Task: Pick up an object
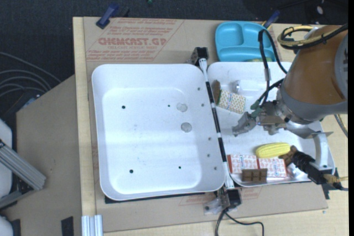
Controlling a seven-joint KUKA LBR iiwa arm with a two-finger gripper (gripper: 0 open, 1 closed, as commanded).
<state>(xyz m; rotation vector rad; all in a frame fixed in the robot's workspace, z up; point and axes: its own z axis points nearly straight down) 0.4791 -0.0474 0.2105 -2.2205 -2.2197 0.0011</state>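
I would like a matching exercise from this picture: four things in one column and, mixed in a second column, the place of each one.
Things:
1. yellow corn cob
2. blue divided tray
3. brown chocolate bar
4. gripper

Places:
A. on the bench behind the right bin
B. at the right bin's near edge
C. over the middle of the right bin
D. in the right bin, just behind the colourful packets

Pairs: 1-D, 2-A, 3-B, 4-C
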